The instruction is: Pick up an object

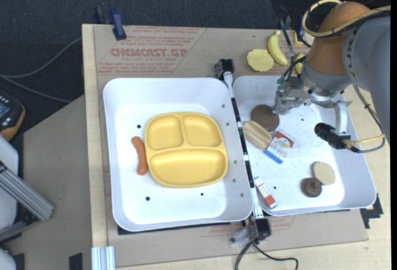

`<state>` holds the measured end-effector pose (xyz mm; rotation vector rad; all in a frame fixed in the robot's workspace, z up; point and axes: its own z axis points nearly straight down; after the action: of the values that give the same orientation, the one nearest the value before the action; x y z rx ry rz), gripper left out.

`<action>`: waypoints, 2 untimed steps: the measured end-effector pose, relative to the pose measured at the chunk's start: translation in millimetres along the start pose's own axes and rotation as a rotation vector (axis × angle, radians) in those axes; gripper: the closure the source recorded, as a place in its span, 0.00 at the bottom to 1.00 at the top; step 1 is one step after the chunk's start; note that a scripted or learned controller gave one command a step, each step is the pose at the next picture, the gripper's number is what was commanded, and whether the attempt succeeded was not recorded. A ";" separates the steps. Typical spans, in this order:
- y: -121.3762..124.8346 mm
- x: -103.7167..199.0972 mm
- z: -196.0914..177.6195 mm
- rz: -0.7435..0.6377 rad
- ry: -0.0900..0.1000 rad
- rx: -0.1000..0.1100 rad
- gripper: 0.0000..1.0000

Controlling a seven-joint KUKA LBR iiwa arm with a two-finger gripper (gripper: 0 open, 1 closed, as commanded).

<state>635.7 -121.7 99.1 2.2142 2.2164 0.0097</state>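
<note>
My gripper (283,101) hangs low over the back left part of the right bin (356,191), just right of a dark brown disc (265,118). Nothing shows in its grasp. A tan oval piece (256,134) lies against the disc's front edge, by the bin's left wall. A small red, white and blue packet (280,146) sits beside the oval piece. Further forward lie a second small packet (265,194), a pale tan round piece (323,172) and a small brown round piece (311,187).
The left bin (121,98) holds a yellow divided plate (185,149) with an orange sausage (140,154) along its left side. A banana (277,48) and a yellow lump (260,60) lie on the bench behind the right bin. The arm (338,45) crosses the back right.
</note>
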 end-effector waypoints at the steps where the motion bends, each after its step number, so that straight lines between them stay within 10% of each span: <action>1: -0.5 0.1 1.0 0.000 0.000 0.002 0.00; 2: -13.9 28.2 11.4 0.000 0.001 0.006 0.00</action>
<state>621.9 -93.5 87.5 2.2170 2.2201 0.0044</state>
